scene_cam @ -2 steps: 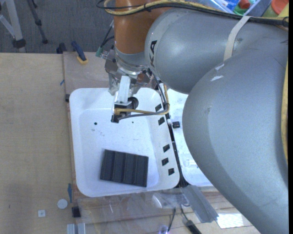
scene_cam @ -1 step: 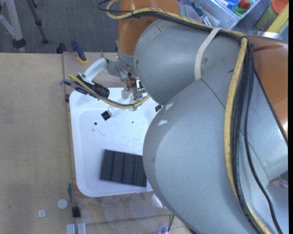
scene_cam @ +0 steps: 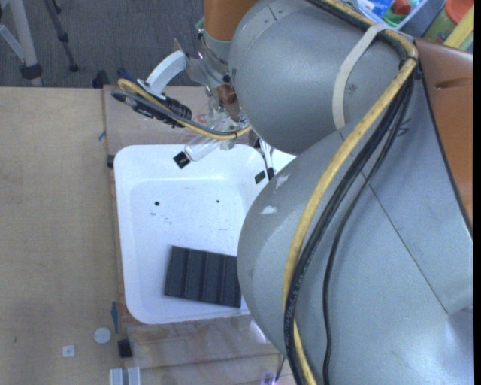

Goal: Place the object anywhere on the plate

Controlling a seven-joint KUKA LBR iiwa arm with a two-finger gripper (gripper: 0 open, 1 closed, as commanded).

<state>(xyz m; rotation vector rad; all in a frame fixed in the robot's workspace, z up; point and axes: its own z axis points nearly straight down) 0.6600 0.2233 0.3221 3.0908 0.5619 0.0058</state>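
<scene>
A: What is the big grey thing?
B: That is the robot arm (scene_cam: 361, 195); it comes in from the right and covers much of the picture; a yellow cable (scene_cam: 342, 162) runs along it, and it has an orange band (scene_cam: 225, 16) near the top.
A: Where is its gripper (scene_cam: 204, 143)?
B: At the far edge of the white bin (scene_cam: 135, 195); it looks like clear plastic there, near a small black tag (scene_cam: 181, 159); I cannot tell if the jaws are open or closed, or if they hold anything.
A: What lies in the bin?
B: A dark grey ribbed plate (scene_cam: 201, 276); it lies flat in the near part of the bin, a little tilted; its right end slips behind the arm.
A: And the object to put on it?
B: I cannot tell which thing that is.
A: What is under the bin?
B: A tan counter (scene_cam: 45, 225); some small bits (scene_cam: 101, 335) sit near the front corner.
</scene>
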